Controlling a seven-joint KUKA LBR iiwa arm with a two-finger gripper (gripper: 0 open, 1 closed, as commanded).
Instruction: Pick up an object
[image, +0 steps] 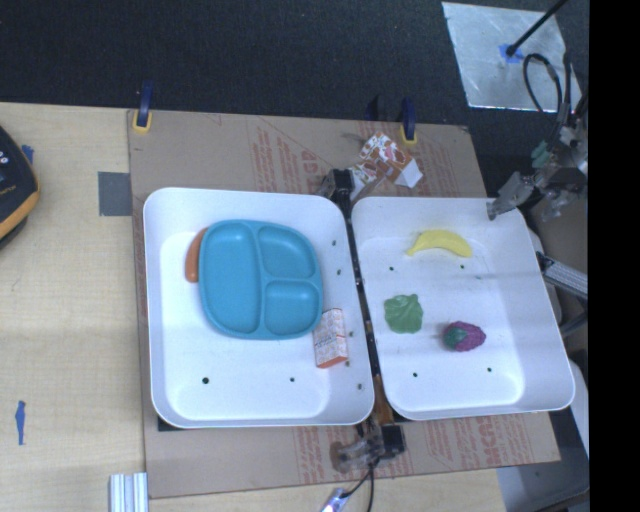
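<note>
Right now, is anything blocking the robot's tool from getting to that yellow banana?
Nothing visible does. The tool sits at the right bin's upper right corner, and the banana lies just to its left on bare white floor. The green piece and purple piece lie farther down, off that path.

Wooden bench (70, 330), dark carpet (250, 50)

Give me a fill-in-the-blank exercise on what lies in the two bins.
1. The blue divided plate lies in the ___ bin.
2. The yellow banana shares the right bin with a green leafy piece and a ___ one.
3. The small carton lies beside the plate's lower ___ corner.

Missing words: left; purple; right
</note>
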